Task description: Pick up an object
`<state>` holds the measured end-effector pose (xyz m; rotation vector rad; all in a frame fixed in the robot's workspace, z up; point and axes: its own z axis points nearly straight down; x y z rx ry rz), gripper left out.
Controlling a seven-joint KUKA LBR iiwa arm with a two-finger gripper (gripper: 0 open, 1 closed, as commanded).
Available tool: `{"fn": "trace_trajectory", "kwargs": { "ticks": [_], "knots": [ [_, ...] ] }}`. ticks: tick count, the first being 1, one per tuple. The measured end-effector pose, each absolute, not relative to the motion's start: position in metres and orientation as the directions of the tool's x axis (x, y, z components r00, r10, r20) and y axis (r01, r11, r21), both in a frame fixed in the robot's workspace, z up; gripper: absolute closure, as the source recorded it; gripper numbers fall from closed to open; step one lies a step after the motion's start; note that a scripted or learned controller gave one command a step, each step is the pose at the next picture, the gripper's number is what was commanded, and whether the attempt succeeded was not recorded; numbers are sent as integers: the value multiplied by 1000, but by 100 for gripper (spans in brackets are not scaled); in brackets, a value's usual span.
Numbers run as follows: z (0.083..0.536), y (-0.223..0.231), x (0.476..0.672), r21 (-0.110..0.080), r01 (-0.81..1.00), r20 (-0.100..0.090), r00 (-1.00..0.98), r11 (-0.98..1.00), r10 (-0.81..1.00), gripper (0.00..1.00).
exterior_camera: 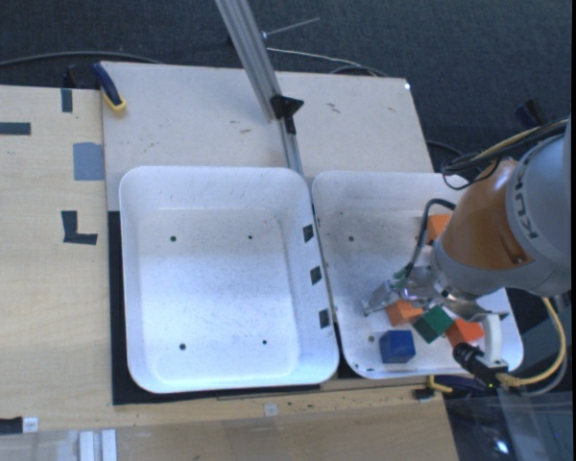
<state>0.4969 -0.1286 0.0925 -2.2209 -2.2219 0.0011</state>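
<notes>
Two-finger gripper [396,296], lower right of frame: fingers' state impossible to tell. Below: small blue cube [396,346], green block [430,327], orange block [401,312]. Step: reaching. Next: descend, close.

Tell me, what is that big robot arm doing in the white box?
The grey robot arm with the orange band has reached into the right-hand shallow white bin. Its tool sits low over a small pile of toy blocks near the bin's front corner: a blue cube, a green block and orange pieces. I cannot tell whether it has grabbed anything. The left-hand white bin sits beside it.
</notes>
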Motion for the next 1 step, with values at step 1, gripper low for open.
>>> {"fn": "trace_trajectory", "kwargs": {
  "ticks": [1],
  "knots": [
    [101,-128,497,-4,1000,2,-1,1,1000,100]
  ]
}}
